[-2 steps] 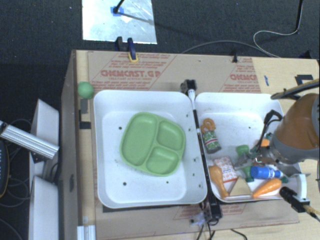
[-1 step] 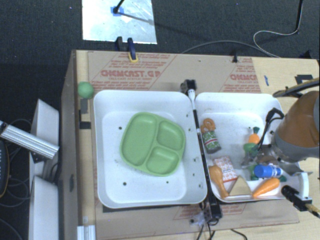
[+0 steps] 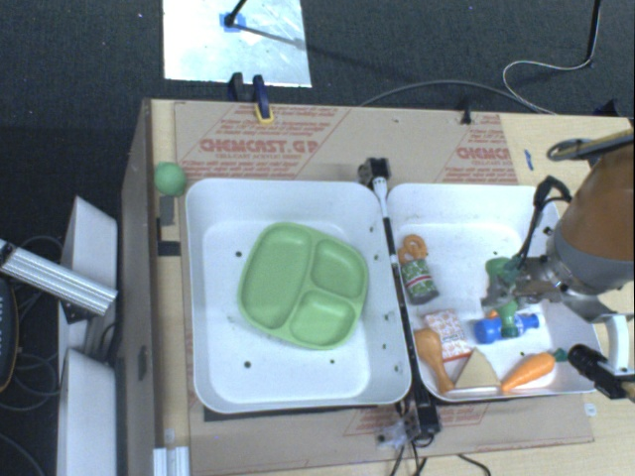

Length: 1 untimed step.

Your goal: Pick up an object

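Note:
The right bin [image 3: 466, 211] holds several small items. Along its left wall lie a small dark bottle [image 3: 420, 280] and an orange ring-shaped piece [image 3: 412, 246]. Nearer the front are a red and white packet [image 3: 447, 329], a tan drumstick [image 3: 431, 349], a pale wedge [image 3: 477, 370] and an orange carrot [image 3: 529, 368]. A blue bottle [image 3: 502, 326] lies right of centre, with a small green object [image 3: 498, 266] behind it. My gripper [image 3: 514, 288] hangs low over the bin's right side, just above the blue bottle and beside the green object. Its tip is dark and cluttered.
The left bin [image 3: 213, 365] holds a green divided plate [image 3: 303, 284]. A green ball [image 3: 170, 178] rests on the bench beyond the left bin's far left corner. A black clamp [image 3: 376, 173] sits on the divider between the bins. A cable [image 3: 536, 211] runs down beside the wrist.

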Available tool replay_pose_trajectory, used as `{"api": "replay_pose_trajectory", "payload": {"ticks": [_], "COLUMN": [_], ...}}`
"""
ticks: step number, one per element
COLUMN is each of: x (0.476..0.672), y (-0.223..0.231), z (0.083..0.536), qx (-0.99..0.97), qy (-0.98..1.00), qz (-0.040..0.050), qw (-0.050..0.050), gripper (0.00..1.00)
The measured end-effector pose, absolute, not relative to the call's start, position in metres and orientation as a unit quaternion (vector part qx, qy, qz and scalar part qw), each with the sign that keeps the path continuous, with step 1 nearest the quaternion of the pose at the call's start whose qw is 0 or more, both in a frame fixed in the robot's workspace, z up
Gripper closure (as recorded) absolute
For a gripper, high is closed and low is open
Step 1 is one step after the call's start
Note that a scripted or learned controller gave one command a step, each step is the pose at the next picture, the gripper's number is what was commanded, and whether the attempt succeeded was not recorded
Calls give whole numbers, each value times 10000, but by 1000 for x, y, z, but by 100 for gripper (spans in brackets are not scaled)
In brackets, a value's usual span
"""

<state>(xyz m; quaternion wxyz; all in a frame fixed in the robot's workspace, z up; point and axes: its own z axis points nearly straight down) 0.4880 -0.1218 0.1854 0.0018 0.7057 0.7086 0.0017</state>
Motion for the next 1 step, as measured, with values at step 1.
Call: {"api": "replay_pose_trajectory", "payload": {"ticks": [1], "x": [488], "y": [-60], "z": [233], "qx": [7053], "qy": [7089], "qz": [14], "qw": [9], "gripper": [100]}}
